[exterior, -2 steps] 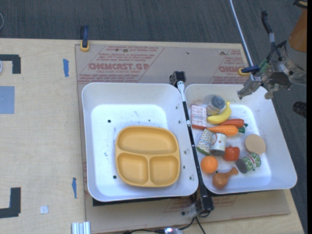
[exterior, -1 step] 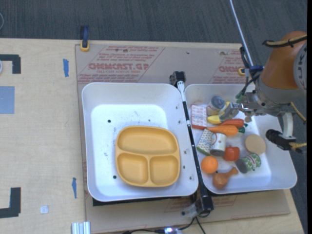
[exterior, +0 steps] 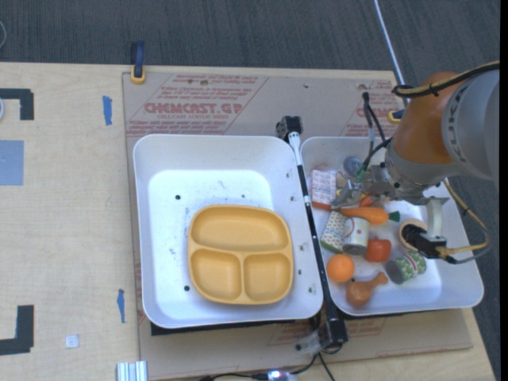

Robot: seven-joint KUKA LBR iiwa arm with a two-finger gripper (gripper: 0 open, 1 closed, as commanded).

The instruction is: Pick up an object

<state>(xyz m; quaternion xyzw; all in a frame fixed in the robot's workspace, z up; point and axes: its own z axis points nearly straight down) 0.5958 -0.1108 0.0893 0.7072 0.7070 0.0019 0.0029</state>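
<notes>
I read "CHEMCAST GP" in red on the brown sheet [exterior: 208,101] behind the left bin [exterior: 151,213]. My pincer [exterior: 367,187] sits low in the right bin [exterior: 464,288], over a carrot [exterior: 367,212]; I cannot tell its state.

Robotics lab, test-bench setup. Pale wood desk [exterior: 63,236] marked with blue tape [exterior: 107,110] and black corner markers [exterior: 19,104]. Printed cardboard sheet [exterior: 206,101] under two white bins [exterior: 151,213], clamped at the seam. Grey industrial arm [exterior: 468,125], loose cables [exterior: 373,125], dark office carpet [exterior: 238,14] beyond. Toy food and a compartment tray [exterior: 240,254] as test props.
</notes>
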